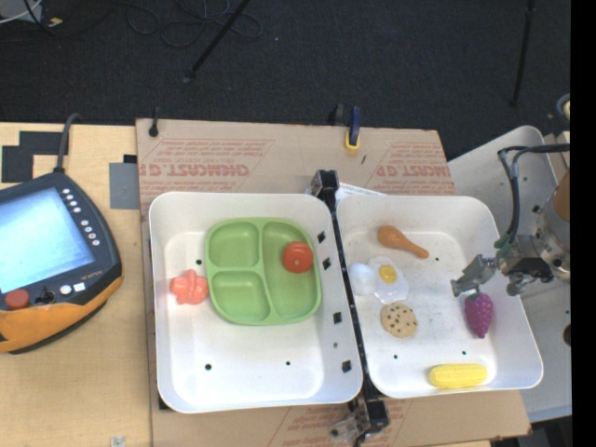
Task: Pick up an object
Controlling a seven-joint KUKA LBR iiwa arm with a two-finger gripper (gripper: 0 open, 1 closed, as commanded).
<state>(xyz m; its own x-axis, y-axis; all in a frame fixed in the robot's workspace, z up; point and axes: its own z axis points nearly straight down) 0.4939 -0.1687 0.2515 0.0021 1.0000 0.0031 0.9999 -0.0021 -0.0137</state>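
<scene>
My gripper (pixel 492 281) hangs over the right side of the right bin (pixel 438 214). Its two fingers stand spread apart, open, with nothing between them. A purple bunch of grapes (pixel 479 315) lies just in front of and below the fingers, apart from them. Further left in this bin lie a brown drumstick (pixel 402 241), a fried egg (pixel 384 276) and a round cookie (pixel 399 320). A yellow corn cob (pixel 457 375) rests near the front rim.
The left bin (pixel 242 380) holds a green divided plate (pixel 237 296) with a red tomato (pixel 297 257) in its upper right compartment, and a pink toy (pixel 189 289) beside the plate. A teach pendant (pixel 47 250) lies on the bench at far left.
</scene>
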